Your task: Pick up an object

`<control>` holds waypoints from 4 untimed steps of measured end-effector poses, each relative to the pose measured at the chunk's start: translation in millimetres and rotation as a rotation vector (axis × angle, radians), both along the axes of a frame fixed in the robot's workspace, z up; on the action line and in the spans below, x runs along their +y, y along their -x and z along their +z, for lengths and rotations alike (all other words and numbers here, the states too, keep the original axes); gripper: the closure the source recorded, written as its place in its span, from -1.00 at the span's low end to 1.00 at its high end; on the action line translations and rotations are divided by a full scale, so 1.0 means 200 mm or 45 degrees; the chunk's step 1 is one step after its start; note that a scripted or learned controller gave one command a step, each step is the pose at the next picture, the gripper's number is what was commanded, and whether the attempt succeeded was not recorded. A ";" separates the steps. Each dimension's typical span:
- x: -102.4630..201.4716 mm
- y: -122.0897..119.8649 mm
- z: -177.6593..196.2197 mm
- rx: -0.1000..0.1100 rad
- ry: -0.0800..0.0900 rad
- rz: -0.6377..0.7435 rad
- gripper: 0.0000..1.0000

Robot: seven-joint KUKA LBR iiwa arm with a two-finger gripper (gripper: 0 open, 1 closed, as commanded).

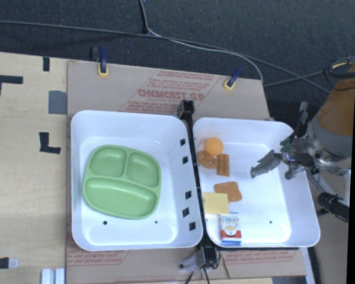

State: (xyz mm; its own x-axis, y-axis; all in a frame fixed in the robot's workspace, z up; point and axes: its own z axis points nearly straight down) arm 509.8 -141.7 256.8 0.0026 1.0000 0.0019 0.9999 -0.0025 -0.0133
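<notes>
Over at the right bin [291, 230], the pincer [265, 167] was seen hovering above bare white floor, nothing caught in it; how far it was spread couldn't really be made out. Food bits were clustered along that bin's left side: an orange ball [213, 146], a pretzel-ish piece [207, 160], a brown cracker [228, 190], a yellow slice [216, 203] and a small carton [230, 228]. A green divided plate [122, 182] was parked in the left bin [83, 127].

Divided plate [122, 182] lies in left bin [83, 124]; right bin [292, 224] holds perhaps five food items along its left side.
</notes>
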 end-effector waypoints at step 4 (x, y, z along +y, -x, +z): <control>0.00 0.01 -0.77 -0.007 0.001 0.003 -1.00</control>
State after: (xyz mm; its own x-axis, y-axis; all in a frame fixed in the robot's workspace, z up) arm 507.8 -141.5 102.9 -0.0002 1.0000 0.0013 1.0000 0.0002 -0.0078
